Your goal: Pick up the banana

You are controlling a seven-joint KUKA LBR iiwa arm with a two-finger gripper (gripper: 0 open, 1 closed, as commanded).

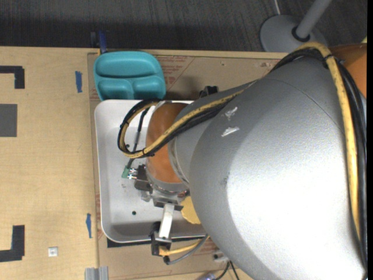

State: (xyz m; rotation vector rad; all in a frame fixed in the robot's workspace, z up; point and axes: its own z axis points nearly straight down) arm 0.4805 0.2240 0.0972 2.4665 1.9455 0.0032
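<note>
**1. Fingers** [145, 186]. Mine, dark hard-edged metal, set low in the white bin [108, 156] and tucked under my own wrist. Whether they are apart or together, I cannot tell.

**2. Banana** [189, 214]. I take the pale yellow sliver at the bin's near right, just beside my wrist, to be it. Most of it is hidden under my arm [274, 168]. Smooth skin and a curved outline; soft beneath, by my judgement. It lies beside the fingers and is not visibly between them.

*Risks:* Closing off-centre would probably catch nothing. It could also skate off the rounded skin and roll the fruit against the bin wall. Too hard a squeeze could bruise it. Descending further could ram the bin floor, which looks rigid.

**3. Orange band** [158, 150]. A glossy collar above my wrist, cylindrical, leading into the broad grey satin shell of the arm.

**4. White bin.** Shallow, with rounded corners and a smooth, faintly shiny plastic floor. It bears a dark speck [134, 213] too small to identify.

**5. Teal piece** [129, 77]. Moulded matte plastic, soft-cornered, with two hollows, at the bin's far edge. It is well apart from the fingers, so I judge collision unlikely.

**6. Desk** [46, 156]. Flat, tan and cardboard-like, marked with black and blue tape.
</note>
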